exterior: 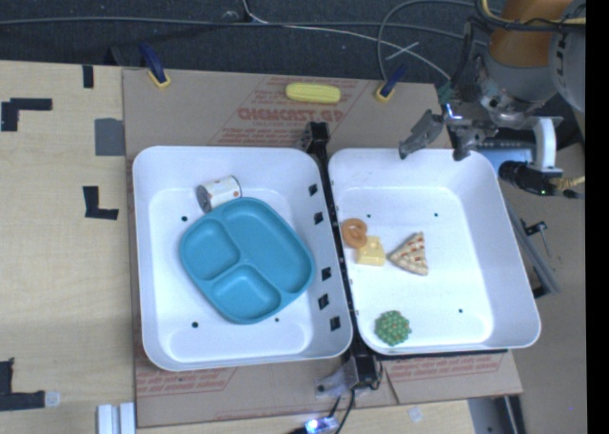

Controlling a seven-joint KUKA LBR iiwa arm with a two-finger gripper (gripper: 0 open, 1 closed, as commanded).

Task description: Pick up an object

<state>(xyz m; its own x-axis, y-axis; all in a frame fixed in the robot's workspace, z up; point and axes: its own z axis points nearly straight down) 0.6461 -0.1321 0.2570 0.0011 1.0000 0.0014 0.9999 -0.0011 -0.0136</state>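
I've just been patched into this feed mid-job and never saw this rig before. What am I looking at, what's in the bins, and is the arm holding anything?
One camera looks down at a slant on two white bins. The arm, grey and orange, reaches in from the right; its gripper hangs over the right bin's top edge, jaws spread, nothing between them. That bin holds a pizza slice, a yellow block, an orange ring and a green ball. The left bin holds a blue divided plate and a small cup on its side. A yellow banana-like piece lies behind them.
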